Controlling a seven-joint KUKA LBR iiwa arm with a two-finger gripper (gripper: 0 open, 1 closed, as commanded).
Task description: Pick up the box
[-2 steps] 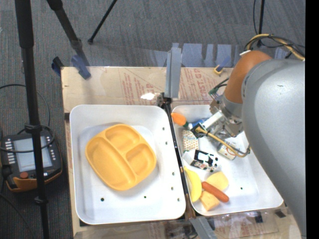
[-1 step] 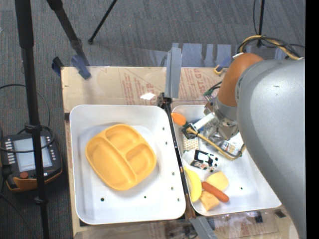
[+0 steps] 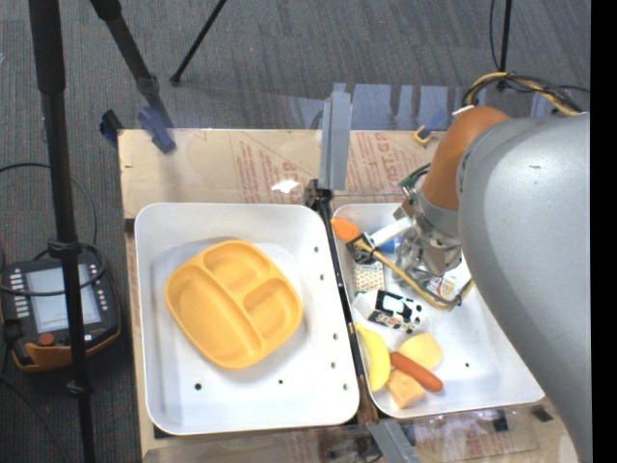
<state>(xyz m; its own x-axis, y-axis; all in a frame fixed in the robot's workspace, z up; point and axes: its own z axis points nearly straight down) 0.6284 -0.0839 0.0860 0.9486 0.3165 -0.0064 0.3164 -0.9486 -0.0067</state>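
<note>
The grey arm with its orange band [image 3: 463, 152] reaches in from the right and hangs over the back of the right bin [image 3: 501, 355]. My gripper [image 3: 416, 258] points down among the items there. A small patterned box [image 3: 369, 276] lies by the bin's left wall, just left of the gripper. In front of it rests a white box with black spots [image 3: 395, 309]. Another white box [image 3: 449, 284] peeks out from under the wrist, partly hidden. I see nothing lifted off the bin floor.
The right bin also holds an orange piece [image 3: 344, 230], a yellow fruit [image 3: 376, 357], a pale round item [image 3: 422, 349], a red sausage [image 3: 416, 372] and a cheese block [image 3: 405, 392]. An orange divided plate [image 3: 234, 302] lies in the left bin [image 3: 174, 394]. Tripod legs stand at the left.
</note>
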